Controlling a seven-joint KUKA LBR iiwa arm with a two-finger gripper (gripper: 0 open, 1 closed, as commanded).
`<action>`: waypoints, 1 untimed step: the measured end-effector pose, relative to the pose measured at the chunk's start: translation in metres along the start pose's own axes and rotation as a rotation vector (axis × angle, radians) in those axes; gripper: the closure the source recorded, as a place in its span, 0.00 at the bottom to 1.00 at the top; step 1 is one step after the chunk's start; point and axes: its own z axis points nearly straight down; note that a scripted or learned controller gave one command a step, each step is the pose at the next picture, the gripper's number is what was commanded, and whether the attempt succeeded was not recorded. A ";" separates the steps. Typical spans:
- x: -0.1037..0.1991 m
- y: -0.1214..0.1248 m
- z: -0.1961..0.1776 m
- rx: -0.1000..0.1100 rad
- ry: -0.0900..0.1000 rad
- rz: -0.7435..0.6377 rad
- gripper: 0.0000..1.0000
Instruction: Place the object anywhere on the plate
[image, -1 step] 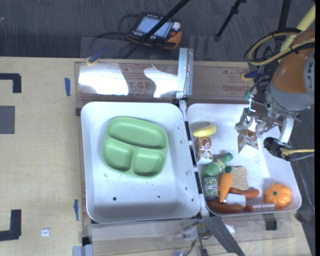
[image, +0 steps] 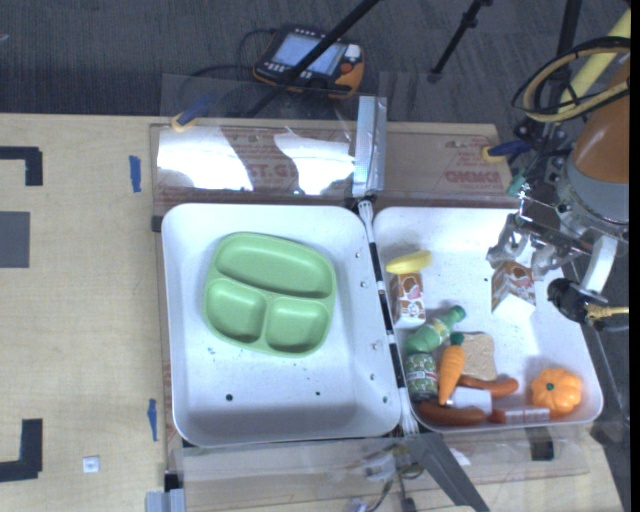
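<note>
A green plate (image: 268, 291) with three compartments lies in the left bin (image: 190, 380), nothing on it. My gripper (image: 524, 258) hangs over the upper right part of the right bin (image: 585, 345), shut on a small brown and white packet (image: 514, 284) that dangles from between its fingers. The packet is well to the right of the plate, with the divider between the bins lying in between.
In the right bin lie a yellow banana (image: 408, 263), a small carton (image: 409, 297), a green bottle (image: 434, 332), a carrot (image: 451, 367), a bread slice (image: 482, 354), sausages (image: 462, 413) and an orange pumpkin (image: 555, 390). Cables and a handheld device (image: 305, 58) sit behind the bench.
</note>
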 end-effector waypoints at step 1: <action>0.029 0.000 0.039 0.005 0.001 -0.166 1.00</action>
